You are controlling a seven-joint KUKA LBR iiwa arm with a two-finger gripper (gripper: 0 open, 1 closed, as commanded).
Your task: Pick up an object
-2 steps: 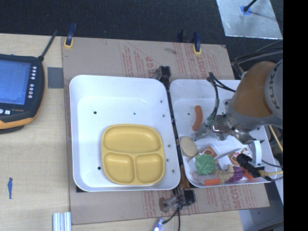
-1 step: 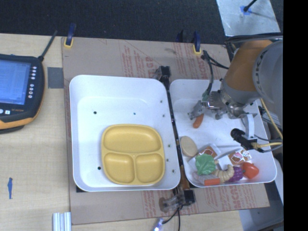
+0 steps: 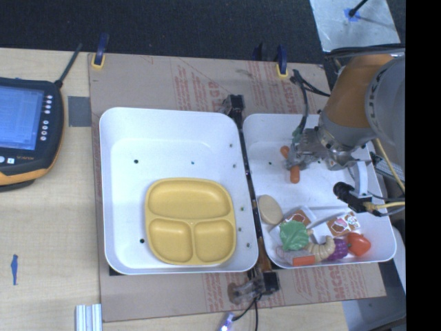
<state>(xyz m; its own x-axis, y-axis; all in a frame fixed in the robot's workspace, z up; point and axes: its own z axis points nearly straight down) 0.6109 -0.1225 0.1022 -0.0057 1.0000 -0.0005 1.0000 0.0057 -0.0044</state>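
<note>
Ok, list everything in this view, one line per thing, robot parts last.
bins: 2, white, side by side on the bench
divided plate: 1, yellow, in the left bin
toy food pile: several pieces, mixed colours, near end of the right bin
orange pieces: 2, small, right bin, by the gripper
tablet: 1, orange-edged, left of the bins
clamps: 2, blue and yellow, far edge of the board
arm: 1, grey with orange band, from the right
gripper: 1, over the right bin

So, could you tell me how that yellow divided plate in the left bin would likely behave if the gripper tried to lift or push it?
The yellow plate looks like stiff moulded plastic, so it should hold its shape. It lies flat and wide on the left bin, so it probably slides rather than tips or rolls. Its smooth, low rim may be slippery for the gripper to pinch.
</note>
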